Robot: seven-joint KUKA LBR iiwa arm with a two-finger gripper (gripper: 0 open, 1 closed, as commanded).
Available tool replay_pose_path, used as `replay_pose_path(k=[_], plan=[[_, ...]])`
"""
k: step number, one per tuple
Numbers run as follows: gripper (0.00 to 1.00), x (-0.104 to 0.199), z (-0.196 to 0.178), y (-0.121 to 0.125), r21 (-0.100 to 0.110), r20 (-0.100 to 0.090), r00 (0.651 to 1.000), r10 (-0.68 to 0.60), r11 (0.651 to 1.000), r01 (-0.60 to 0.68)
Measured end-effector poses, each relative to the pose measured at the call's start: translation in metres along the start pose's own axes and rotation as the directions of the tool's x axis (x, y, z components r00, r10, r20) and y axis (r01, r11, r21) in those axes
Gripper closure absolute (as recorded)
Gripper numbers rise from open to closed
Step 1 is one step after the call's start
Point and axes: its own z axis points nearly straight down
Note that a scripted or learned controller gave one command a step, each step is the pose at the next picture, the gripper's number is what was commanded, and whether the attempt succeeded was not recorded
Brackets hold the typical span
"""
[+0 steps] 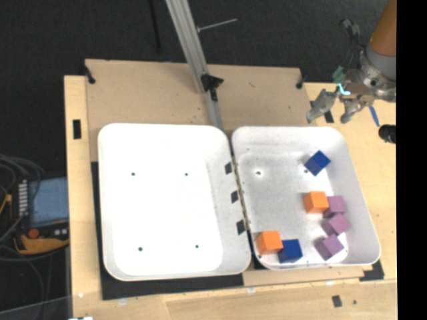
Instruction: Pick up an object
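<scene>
Camera view has the tool [335, 109] hanging with fingers spread above the right bin's [280, 139] far corner, where orange cubes [315, 202], blue cubes [317, 163] and purple cubes [335, 205] lie.

Two white bins [167, 139]; blocks: two blue [317, 162], two orange [315, 201], three purple [336, 205].

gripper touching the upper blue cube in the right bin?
Apart. The camera view shows the gripper above the right bin's far rim, with bare white floor between it and the upper blue cube.
</scene>
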Motion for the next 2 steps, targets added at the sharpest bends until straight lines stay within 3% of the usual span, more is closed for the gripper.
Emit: replay_pose_path(k=[1,2], plan=[[0.00,-0.001,-0.004,0.000,-0.004,0.004,1.000,-0.003,1.000,0.003],[0.00,-0.002,0.059,0.000,0.000,0.002,1.000,0.001,1.000,-0.001]])
